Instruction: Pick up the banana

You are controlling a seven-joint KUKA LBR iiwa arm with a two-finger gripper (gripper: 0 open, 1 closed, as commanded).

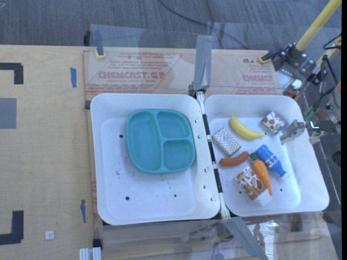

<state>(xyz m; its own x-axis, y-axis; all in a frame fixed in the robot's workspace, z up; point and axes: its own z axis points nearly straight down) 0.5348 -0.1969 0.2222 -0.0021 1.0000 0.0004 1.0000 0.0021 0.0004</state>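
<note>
The yellow banana [245, 129] lies curved in the upper middle of the right bin [309, 199], nothing touching it. My gripper [293, 131] reaches in from the right edge, over the bin's right side. It is to the right of the banana and apart from it, just below a small red and white packet [272, 122].
Near the banana lie a patterned box [226, 141], a sausage [234, 160], a blue bottle [270, 160], a carrot [262, 175] and a carton [250, 184]. The left bin [108, 199] holds a teal divided plate [160, 140]. A yellow pole [320, 18] and clamps stand at the back right.
</note>
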